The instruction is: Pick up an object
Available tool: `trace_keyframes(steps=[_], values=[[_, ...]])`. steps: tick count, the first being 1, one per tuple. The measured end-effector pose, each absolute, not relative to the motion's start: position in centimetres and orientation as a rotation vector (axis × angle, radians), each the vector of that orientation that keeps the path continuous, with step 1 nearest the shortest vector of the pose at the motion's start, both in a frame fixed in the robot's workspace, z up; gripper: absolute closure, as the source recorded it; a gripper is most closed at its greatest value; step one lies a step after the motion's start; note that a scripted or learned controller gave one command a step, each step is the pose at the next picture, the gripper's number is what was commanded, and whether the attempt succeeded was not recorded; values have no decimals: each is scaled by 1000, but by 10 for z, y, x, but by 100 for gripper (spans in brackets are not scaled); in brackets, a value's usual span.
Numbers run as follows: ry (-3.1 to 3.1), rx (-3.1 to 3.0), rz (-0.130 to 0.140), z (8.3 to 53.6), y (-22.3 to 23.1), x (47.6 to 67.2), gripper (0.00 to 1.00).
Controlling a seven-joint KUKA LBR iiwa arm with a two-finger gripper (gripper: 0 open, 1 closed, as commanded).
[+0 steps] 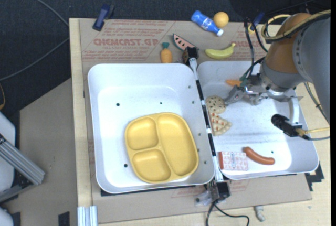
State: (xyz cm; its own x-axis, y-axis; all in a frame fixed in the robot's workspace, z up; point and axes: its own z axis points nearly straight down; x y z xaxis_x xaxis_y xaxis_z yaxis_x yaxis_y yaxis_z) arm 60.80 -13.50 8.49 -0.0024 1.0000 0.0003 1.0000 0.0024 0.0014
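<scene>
Camera view, working from the near edge back: I see the small red-and-white printed packet (232, 160) lying flat in the near corner of the right white plastic bin (304, 159), with the reddish-brown toy sausage (259, 156) just beside it. Across the divider, the yellow three-compartment plastic plate (159, 146) sits in the left white plastic bin (105, 115). Further in on the right, the tan waffle-patterned toy wedge (220, 125) and the pale speckled toy cookie (214, 104) lie against the divider wall, touching each other. Over them hangs my grey two-finger gripper (234, 95), low in the bin; I can't tell whether its tips are apart or together at this angle, and nothing shows between them. A small orange piece (233, 83) lies just behind it. Beyond the bins, on the cardboard, are the yellow toy banana (220, 52), toy watermelon slice (181, 41), small orange toy carrot (166, 55), blue-and-white toy bottle (206, 22) and orange ball (221, 19). My worry, I judge: both nearby targets are thin and flat, so the tips may slide over them, or push the cookie into the wall rather than grip it.
</scene>
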Motion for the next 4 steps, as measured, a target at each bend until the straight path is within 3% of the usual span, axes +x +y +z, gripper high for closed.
trace_keyframes(steps=[1, 4], values=[[2228, 2229, -13, 83, -148, 661, 0], [2225, 2233, -21, 83, -144, 663, 0]])
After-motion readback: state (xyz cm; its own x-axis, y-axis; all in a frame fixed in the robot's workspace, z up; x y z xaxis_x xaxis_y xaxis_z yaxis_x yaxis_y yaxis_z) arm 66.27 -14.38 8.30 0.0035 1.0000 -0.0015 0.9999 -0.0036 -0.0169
